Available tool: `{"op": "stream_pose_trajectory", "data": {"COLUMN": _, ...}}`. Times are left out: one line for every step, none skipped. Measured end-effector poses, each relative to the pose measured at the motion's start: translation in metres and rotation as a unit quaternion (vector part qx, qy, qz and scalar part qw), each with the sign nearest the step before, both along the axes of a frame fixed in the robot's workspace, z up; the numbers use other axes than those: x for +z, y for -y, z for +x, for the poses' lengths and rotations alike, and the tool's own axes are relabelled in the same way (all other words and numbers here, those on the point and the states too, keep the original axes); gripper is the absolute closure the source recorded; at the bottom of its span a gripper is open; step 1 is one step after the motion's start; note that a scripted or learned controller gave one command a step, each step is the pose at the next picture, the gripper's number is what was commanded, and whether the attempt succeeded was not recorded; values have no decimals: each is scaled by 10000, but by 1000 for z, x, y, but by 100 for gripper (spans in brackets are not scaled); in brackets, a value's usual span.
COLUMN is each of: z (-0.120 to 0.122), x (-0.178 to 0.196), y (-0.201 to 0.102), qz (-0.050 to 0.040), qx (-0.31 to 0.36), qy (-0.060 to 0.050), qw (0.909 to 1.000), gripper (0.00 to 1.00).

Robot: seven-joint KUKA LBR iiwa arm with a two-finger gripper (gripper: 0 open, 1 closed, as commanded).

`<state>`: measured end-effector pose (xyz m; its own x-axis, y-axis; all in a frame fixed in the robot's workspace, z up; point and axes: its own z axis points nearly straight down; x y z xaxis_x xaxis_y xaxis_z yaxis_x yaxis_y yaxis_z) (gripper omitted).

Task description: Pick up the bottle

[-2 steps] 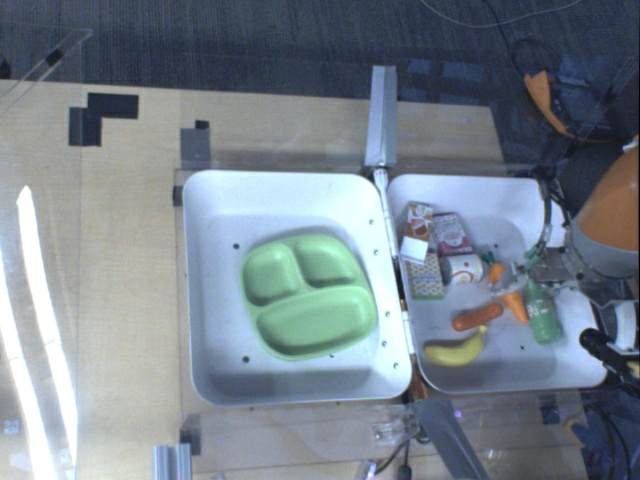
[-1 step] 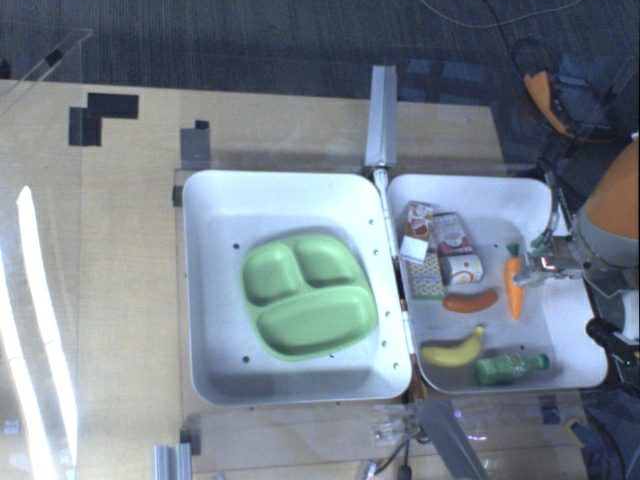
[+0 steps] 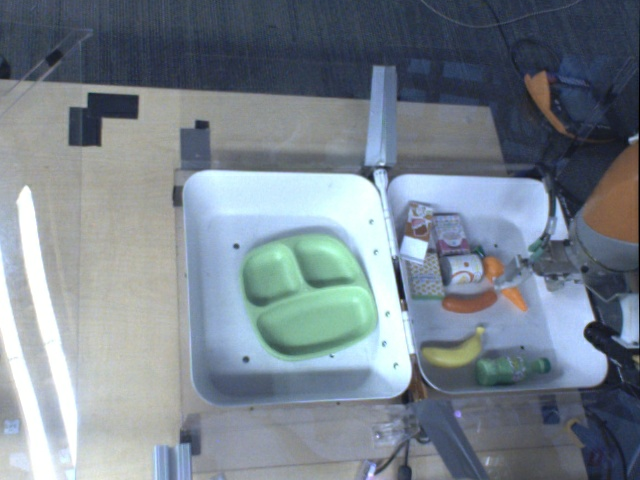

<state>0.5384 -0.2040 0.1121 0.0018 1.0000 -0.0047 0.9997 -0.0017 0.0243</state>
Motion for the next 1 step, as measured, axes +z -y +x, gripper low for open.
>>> {"op": "stream_pose_trajectory", "data": {"z": -49, "x": 160, "y": -43, "qz": 10, "qx": 79, "qy": -94, "qw": 9999, "gripper": 0}}
